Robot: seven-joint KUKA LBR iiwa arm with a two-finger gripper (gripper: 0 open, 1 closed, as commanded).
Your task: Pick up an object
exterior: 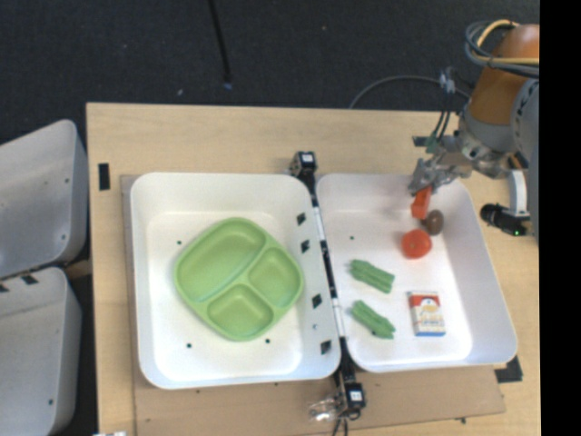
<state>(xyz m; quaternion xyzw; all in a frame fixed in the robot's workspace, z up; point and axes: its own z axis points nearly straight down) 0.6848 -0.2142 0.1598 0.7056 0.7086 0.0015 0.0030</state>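
A small bundle of clear wire or clips (pixel 329 411) lies at the near edge of the table (pixel 209 139), nearest the camera, just below where two shallow white bins meet. At the far right corner of the right bin (pixel 481 334), the jaws (pixel 423 192) of the grey arm with its orange band (pixel 505 89) hang low over a small red-orange upright piece (pixel 419 205). The piece sits directly beneath the jaws, seemingly touching them, but it is too small to tell whether the jaws are wide, narrow or closed on it.

Just beside that piece lies a small brown rounded object (pixel 435 222), and near it, toward the bin's middle, a round red tomato-like toy (pixel 417 243). Further toward the near edge are two green ridged pieces shaped like pods (pixel 371 275) (pixel 373 319) and a small red-and-white printed carton (pixel 426 313) near the right wall.

The left bin (pixel 150 352) holds a light green plastic plate with three compartments (pixel 238 278).

The step in hand looks like the grasp itself. The next move likely calls for a firm close on the red-orange piece without nudging the brown object, then a straight lift clear of the bin wall.
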